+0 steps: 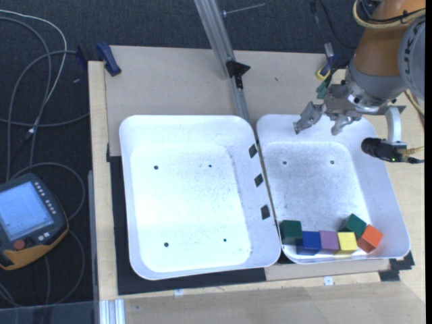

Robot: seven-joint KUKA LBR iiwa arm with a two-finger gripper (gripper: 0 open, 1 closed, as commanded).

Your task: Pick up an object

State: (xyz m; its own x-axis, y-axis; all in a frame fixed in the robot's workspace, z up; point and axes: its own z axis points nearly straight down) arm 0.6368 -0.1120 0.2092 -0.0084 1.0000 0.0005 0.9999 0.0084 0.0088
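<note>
Bench: two shallow white bins sat side by side on a tan board, with dark carpet and loose cables around it.
Blocks: a row lay against the near wall of the right bin (395,214) — dark green block (291,231), blue block (311,241), purple block (329,239), yellow block (346,241), orange block (370,237), with a second green block (355,223) just behind.
Left bin (135,140): bare speckled floor.
Key relation: the blocks lay well apart from the gripper (320,121), straight toward the near edge, across open bin floor.
Obstacles: none between; the blocks touched one another, which I judged would crowd a grasp.
Gripper: it hung at the far rim, fingers spread, holding nothing.
</note>
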